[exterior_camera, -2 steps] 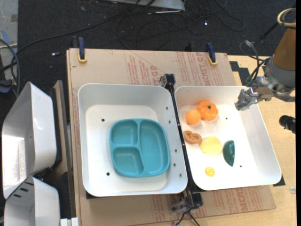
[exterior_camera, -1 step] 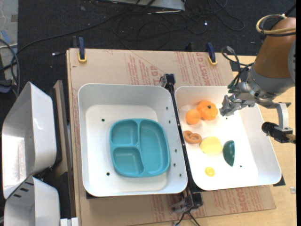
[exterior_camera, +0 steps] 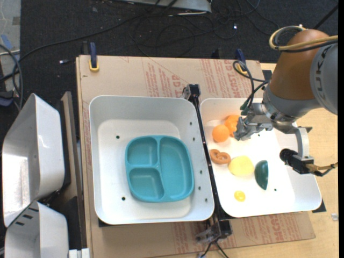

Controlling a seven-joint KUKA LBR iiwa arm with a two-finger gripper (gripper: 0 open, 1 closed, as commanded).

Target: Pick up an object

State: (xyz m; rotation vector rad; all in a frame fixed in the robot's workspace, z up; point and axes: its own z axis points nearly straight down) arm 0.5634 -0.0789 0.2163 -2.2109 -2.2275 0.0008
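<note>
right bin (exterior_camera: 301, 200), smooth white plastic: two round orange fruits (exterior_camera: 220, 133), the farther part hidden by the gripper (exterior_camera: 240, 133) just beside them; brown ring (exterior_camera: 219, 156); yellow rounded lump (exterior_camera: 241, 166); dark green wedge (exterior_camera: 261, 174); small yellow disc (exterior_camera: 239, 196). left bin (exterior_camera: 102, 144): glossy teal three-compartment plate (exterior_camera: 159, 168).

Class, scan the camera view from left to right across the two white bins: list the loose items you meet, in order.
Teal divided plate → brown ring-shaped piece → small yellow disc → dark green piece. The orange pieces and the yellow lump overlap others in this order, so they are left out.
</note>
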